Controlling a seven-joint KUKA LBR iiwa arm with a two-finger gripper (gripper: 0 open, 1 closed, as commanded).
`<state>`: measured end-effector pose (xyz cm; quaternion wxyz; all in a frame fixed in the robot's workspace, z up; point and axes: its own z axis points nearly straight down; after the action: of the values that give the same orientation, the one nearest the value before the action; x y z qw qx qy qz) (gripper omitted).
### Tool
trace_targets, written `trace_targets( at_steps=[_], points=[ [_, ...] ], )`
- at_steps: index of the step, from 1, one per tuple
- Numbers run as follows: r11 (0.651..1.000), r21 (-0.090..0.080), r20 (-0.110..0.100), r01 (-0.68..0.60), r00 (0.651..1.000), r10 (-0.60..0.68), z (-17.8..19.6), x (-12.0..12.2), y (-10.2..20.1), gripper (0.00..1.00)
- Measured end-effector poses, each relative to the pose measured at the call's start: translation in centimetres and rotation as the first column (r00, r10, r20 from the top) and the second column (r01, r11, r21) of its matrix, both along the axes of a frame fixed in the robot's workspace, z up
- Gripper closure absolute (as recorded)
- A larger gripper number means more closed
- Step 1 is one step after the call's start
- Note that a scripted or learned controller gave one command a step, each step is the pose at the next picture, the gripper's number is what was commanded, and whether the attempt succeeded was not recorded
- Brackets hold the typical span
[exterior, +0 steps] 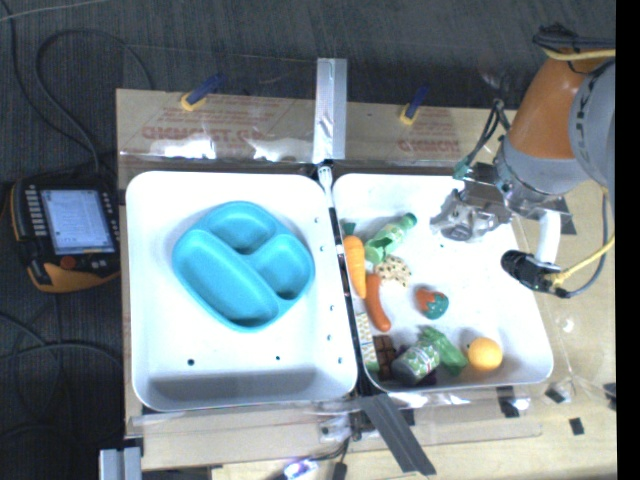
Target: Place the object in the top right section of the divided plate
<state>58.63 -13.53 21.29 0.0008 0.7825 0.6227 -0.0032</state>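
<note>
A blue divided plate (243, 261) lies in the left bin (160, 363), with nothing in its sections. The right bin (520, 318) holds toy food: a carrot (354, 263), a sausage (376, 303), a green bottle (390, 234), a strawberry-like piece (432, 302), an orange (484, 353), green vegetables (440, 350), a dark chocolate bar (384, 353) and a dotted cracker (395, 269). My gripper (462, 220) hangs over the upper right part of the right bin, above bare floor, to the right of the green bottle. Nothing shows between its fingers.
A metal divider (330, 118) stands between the bins at the back. A teach pendant (68, 230) lies on the floor at the left. Cables trail around the arm's wrist (545, 268) at the right.
</note>
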Motion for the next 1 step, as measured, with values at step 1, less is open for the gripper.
trace_targets(
  at_steps=[1],
  points=[
    [0.987, 0.006, 0.005, -0.159, 0.987, 0.159, -10.98, -2.01, -0.33, 1.00]
  ],
)
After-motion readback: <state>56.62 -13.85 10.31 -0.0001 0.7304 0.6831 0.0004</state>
